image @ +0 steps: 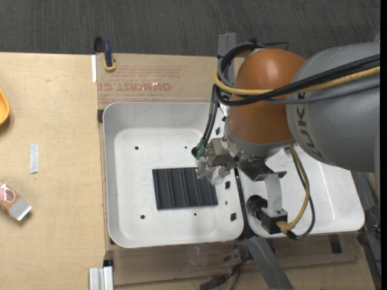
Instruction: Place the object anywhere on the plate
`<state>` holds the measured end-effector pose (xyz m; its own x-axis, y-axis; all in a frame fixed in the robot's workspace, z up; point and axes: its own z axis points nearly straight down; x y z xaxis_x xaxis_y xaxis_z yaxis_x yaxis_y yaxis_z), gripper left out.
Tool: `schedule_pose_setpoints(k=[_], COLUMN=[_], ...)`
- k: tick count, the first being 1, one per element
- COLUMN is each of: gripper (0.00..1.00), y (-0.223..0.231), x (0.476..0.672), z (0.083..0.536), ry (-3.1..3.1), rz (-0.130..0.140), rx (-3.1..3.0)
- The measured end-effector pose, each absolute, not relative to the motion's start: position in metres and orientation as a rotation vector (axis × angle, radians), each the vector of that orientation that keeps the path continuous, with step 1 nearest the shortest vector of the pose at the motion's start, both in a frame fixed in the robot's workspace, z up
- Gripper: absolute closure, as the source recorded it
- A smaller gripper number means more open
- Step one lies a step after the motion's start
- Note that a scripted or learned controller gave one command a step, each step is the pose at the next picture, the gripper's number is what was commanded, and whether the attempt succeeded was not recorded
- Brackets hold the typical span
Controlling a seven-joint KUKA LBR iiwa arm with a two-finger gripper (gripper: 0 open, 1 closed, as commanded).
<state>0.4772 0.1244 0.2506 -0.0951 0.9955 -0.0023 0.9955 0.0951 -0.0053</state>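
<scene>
Tabletop (48,101) bearing two white bins; the grey arm (338,101) with orange band enters from the right. Left bin (121,132) contains a dark ribbed plate (181,188) lying flat near its centre. The tool (208,165) hangs over the plate's far right corner; its grip state cannot be told, and any object there is too blurred to identify
</scene>
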Motion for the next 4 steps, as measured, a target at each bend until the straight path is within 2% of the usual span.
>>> schedule_pose_setpoints(k=[1, 2, 3, 4], gripper=[1.00, 1.00, 1.00, 1.00], y=[0.127, 0.094, 0.129, 0.144], x=[0.477, 0.477, 0.478, 0.477], z=[0.225, 0.227, 0.301, 0.284], ry=[-2.412, -2.426, -2.489, -2.563], rz=[0.009, 0.007, 0.006, 0.008], rx=[-2.009, -1.992, -1.917, -1.814])
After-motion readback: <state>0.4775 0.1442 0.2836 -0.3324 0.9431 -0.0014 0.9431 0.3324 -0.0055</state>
